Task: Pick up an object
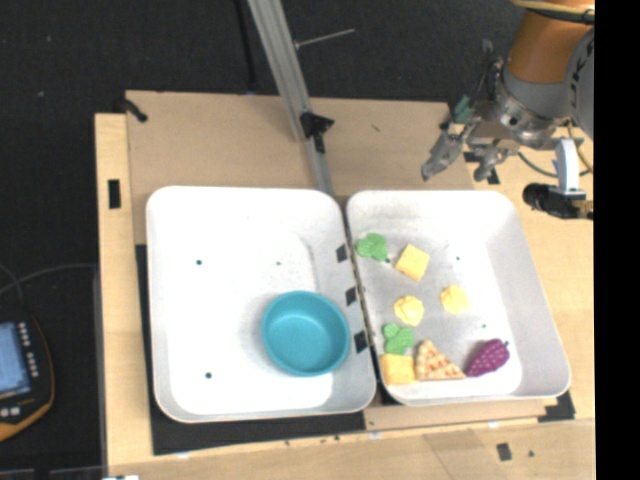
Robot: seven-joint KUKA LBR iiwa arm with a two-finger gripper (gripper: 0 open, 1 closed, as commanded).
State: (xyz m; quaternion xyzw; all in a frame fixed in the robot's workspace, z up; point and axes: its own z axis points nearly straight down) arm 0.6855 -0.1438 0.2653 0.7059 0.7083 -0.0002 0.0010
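While my grey two-finger hand [452, 151] hangs open and empty beyond the right white bin [500, 218], I'm pre-grasp, and next I'd drop onto the yellow plastic cheese cube [412, 262] near the bin's middle.

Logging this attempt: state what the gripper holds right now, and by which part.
Nothing is held. The gripper hangs above the bench beyond the right bin, with nothing between its fingers; the toy foods lie in that bin.

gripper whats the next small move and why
Probably swing the gripper forward over the right bin and down toward the yellow block. It hangs above the bench behind that bin, holding nothing, and the block lies nearest it, with space around it.
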